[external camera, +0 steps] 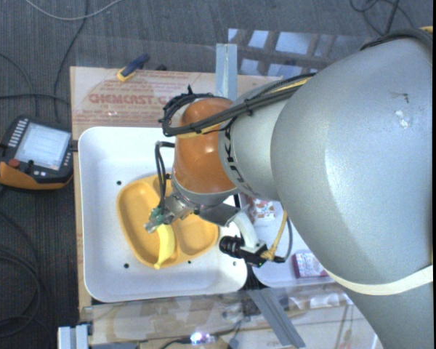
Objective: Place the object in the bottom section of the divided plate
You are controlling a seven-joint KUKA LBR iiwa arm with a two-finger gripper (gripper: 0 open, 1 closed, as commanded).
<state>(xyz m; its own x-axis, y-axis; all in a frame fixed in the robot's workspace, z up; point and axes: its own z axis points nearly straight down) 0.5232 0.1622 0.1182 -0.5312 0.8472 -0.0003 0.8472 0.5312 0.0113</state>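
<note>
Looking down from the camera above, we are seeing the gripper hanging low over the yellow divided plate in the left white bin. The banana is lying in the plate's bottom part, right under the gripper. We cannot tell its grip. We are thinking the job is nearly done; letting go is left.

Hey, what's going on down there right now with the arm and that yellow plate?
Gripper low over yellow divided plate in left bin. Yellow banana-like object lies across plate's lower part, under the gripper. Grip unconfirmed. Arm hides part of the plate.
</note>
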